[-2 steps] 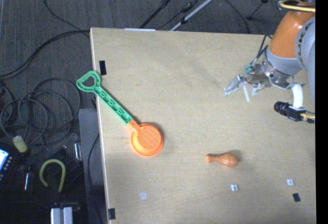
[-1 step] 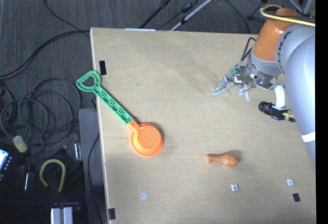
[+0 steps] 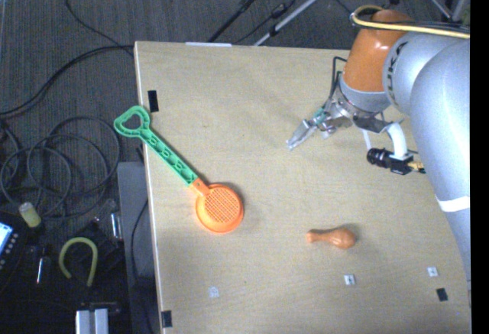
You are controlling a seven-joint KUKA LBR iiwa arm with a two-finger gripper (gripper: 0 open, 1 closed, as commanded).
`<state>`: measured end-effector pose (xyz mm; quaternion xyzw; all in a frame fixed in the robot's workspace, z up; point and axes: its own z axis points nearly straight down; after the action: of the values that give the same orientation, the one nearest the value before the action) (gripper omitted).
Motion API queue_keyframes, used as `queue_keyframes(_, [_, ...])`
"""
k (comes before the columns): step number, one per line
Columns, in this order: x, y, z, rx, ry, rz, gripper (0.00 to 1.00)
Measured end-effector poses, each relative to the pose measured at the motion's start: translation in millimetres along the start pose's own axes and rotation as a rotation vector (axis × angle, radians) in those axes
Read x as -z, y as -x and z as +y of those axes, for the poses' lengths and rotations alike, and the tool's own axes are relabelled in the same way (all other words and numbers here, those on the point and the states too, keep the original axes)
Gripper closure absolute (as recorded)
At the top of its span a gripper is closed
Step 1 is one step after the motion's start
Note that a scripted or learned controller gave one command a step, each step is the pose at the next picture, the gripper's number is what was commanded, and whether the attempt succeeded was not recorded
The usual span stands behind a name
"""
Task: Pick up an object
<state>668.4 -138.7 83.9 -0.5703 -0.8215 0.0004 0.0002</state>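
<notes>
Hovers above bare worktop (image 3: pixel 229 88), tool (image 3: pixel 299 139) state impossible to tell, nothing visibly gripped. Risks closing on air: strainer (image 3: pixel 218 206) and small orange piece (image 3: pixel 333 237) lie well apart.

No text, label, brand or number that I can read, on my bench surface (image 3: pixel 252 95) some small dark and pale marks too small to tell, on my grey arm (image 3: pixel 443 118) no readable sign
</notes>
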Motion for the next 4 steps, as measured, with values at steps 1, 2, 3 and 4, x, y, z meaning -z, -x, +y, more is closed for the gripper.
queue_keyframes(1, [9.2, -0.9, 0.6, 0.0, 0.001, 0.0, 1.0])
queue_keyframes(2, [9.1, -0.9, 0.6, 0.0, 0.0, 0.0, 0.0])
queue_keyframes(3, [0.1, -32.3, 11.8, 0.079, 0.0, -0.001, 0.0])
queue_keyframes(4, [9.4, -32.8, 12.3, 0.078, 0.001, 0.0, 1.0])
